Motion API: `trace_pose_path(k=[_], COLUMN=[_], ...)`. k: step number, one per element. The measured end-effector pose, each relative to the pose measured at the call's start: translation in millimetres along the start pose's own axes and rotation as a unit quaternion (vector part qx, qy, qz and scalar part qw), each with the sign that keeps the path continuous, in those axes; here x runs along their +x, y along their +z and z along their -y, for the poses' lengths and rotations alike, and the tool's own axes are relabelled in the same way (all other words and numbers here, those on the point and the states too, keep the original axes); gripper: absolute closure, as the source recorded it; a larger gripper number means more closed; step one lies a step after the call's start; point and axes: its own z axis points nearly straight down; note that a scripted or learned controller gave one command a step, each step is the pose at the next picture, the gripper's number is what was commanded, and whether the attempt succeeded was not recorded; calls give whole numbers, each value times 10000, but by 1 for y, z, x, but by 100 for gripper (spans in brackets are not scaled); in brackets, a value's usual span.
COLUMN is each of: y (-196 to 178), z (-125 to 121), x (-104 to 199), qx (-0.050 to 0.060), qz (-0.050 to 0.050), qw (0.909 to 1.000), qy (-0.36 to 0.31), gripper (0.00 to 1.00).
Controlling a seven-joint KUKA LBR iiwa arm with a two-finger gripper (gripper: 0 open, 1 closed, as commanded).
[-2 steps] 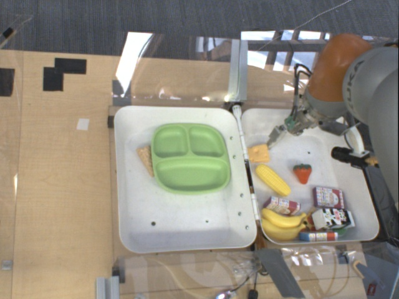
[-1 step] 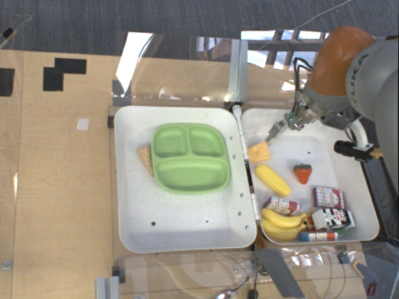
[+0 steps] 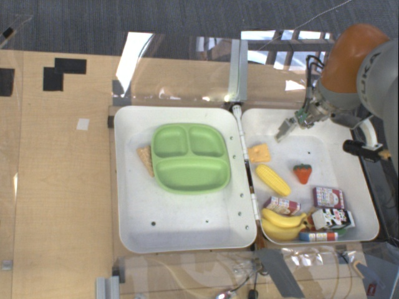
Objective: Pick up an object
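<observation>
My gripper [image 3: 285, 129] hangs over the back part of the right bin [image 3: 349, 167], pointing down and left above bare white floor, with nothing seen in it. Nearest to it lies an orange cheese slice [image 3: 259, 152], in front and to its left. A yellow corn cob [image 3: 273, 179] and a red strawberry [image 3: 302, 173] lie in the middle of that bin. Along the front edge are a banana [image 3: 283, 223], a small pink packet [image 3: 284, 204], a pink carton [image 3: 328, 197], a cow-print milk carton [image 3: 331, 218] and a marker [image 3: 321, 235].
The left bin [image 3: 134, 229] holds a green divided plate [image 3: 190, 157] with a piece of toast [image 3: 146, 159] at its left edge. A metal divider [image 3: 244, 161] separates the bins. The arm's orange band [image 3: 349, 55] rises at the back right.
</observation>
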Motion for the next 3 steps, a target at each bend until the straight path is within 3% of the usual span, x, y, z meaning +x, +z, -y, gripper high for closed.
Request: trace_pose_path(k=[1,2,3], y=[-12,28,-13], z=[1,42,3], x=[-2,-14,-3], qx=[-1,-14,0], qz=[2,19,0], qw=[9984,9968,10000], qy=[-557,-793,17], gripper=[0,0,0])
